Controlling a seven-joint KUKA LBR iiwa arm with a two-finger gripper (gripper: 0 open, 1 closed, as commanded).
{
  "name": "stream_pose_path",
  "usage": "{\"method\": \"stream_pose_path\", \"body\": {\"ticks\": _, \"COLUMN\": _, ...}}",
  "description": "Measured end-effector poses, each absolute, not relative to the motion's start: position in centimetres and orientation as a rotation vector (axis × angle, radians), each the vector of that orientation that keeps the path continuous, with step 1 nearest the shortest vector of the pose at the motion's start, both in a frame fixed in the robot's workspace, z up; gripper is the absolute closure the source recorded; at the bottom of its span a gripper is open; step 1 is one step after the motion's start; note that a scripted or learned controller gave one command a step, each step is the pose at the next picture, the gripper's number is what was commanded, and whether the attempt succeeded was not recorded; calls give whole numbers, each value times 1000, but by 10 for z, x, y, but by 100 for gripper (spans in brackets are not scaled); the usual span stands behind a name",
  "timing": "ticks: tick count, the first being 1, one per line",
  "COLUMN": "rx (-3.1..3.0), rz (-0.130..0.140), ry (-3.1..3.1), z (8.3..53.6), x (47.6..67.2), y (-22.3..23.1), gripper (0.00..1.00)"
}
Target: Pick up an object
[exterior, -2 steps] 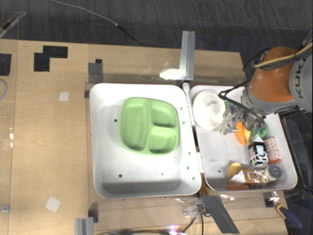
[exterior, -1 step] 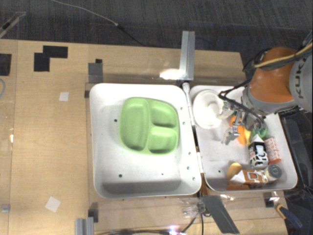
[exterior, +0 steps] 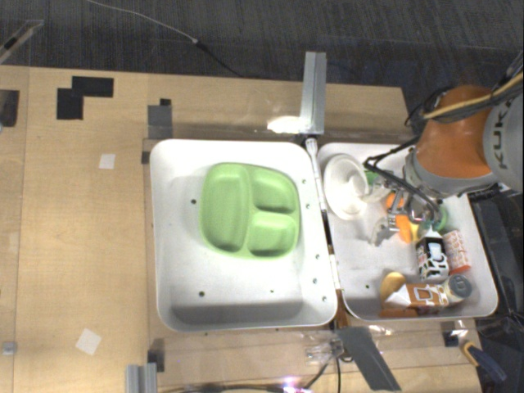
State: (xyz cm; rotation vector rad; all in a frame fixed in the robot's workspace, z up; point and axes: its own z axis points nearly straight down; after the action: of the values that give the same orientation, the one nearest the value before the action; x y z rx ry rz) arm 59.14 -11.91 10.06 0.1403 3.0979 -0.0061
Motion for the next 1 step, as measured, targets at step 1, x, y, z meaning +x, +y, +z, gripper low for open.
{"method": "stream_pose_path", "body": {"ticks": 1, "rx": 187, "rz": -3, "ry": 3092, "z": 100, "x": 581, "y": -122, "gripper": 0}}
